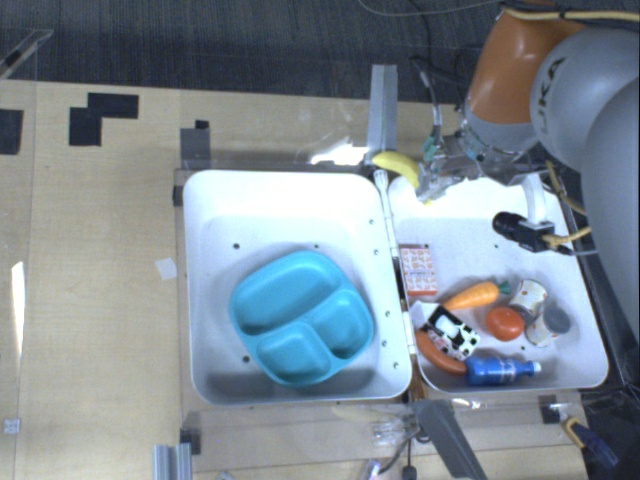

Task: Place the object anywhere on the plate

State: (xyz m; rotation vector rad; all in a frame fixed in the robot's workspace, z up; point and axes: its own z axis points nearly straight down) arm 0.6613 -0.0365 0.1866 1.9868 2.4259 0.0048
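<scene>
The grey arm (pixel 565 78) comes in from the right and bends down over the far end of the right bin (pixel 470 240), its orange band high above the wrist. The end effector (pixel 434 180) hangs at that bin's far left corner, tilted toward the divider between the two bins. Whether it is wide or narrow cannot be told from this angle.

The banana (pixel 396 165) lies just beside the end effector, on its left, up at the far rim where the divider meets the back edge. It cannot be made out whether the two touch. The blue plate (pixel 300 315), split into compartments, sits in the middle of the left bin (pixel 212 268), well apart from the banana.

The rest is crowded into the near half of the right bin: a patterned card (pixel 418 271) against the divider, a carrot (pixel 470 296), a red ball (pixel 505 323) and a blue bottle (pixel 500 370) lying on its side near the front wall. Both bins rest on the pale counter (pixel 90 298).
</scene>
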